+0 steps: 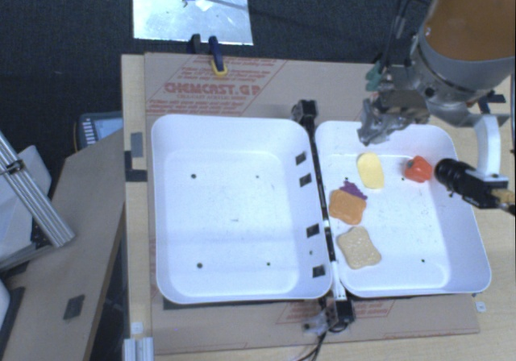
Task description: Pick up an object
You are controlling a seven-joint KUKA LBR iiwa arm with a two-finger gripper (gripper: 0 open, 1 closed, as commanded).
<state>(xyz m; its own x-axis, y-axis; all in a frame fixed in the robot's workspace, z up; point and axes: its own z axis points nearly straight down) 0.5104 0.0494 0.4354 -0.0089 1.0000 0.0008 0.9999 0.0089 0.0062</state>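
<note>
gripper [376,132] at 12 o'clock of right bin [451,271], grip state unclear | above yellow piece [370,170] | risk: descent misses, grabs nothing

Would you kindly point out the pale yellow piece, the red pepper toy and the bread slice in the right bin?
Pale yellow piece [370,170], camera view, its middle.
Red pepper toy [418,169], camera view, its red body.
Bread slice [359,247], camera view, its centre.
</note>
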